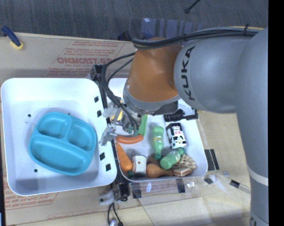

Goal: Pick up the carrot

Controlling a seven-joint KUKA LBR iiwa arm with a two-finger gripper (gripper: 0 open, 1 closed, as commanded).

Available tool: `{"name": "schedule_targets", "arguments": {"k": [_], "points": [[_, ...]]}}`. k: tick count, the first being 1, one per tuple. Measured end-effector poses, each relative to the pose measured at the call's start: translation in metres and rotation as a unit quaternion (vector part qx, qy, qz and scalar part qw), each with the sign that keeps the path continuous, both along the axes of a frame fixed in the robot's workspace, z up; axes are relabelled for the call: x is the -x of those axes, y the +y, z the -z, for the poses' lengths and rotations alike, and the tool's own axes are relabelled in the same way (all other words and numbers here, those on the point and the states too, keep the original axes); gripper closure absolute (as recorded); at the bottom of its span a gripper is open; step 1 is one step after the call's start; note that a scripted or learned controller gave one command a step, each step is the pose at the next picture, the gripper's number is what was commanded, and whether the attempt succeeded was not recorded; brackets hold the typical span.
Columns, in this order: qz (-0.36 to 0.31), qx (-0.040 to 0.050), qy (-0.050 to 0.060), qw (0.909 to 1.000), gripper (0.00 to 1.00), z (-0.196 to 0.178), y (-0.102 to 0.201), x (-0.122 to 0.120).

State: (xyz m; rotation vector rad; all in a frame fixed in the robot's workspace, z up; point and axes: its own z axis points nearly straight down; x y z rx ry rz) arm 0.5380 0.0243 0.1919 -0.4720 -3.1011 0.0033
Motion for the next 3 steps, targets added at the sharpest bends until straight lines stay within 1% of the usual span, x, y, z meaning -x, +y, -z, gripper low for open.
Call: {"name": "schedule_targets", "arguments": {"k": [1,2,3], "points": [[-0.096,0.0014,-0.002,0.9954,0.00,-0.001,-0.065,-0.046],[-0.117,-0.0004,-0.001,0.9932,0.00,0.000,-0.066,-0.018],[-0.106,0.0025,-0.002,0.9944,0.00,0.012,-0.142,-0.097]]}}
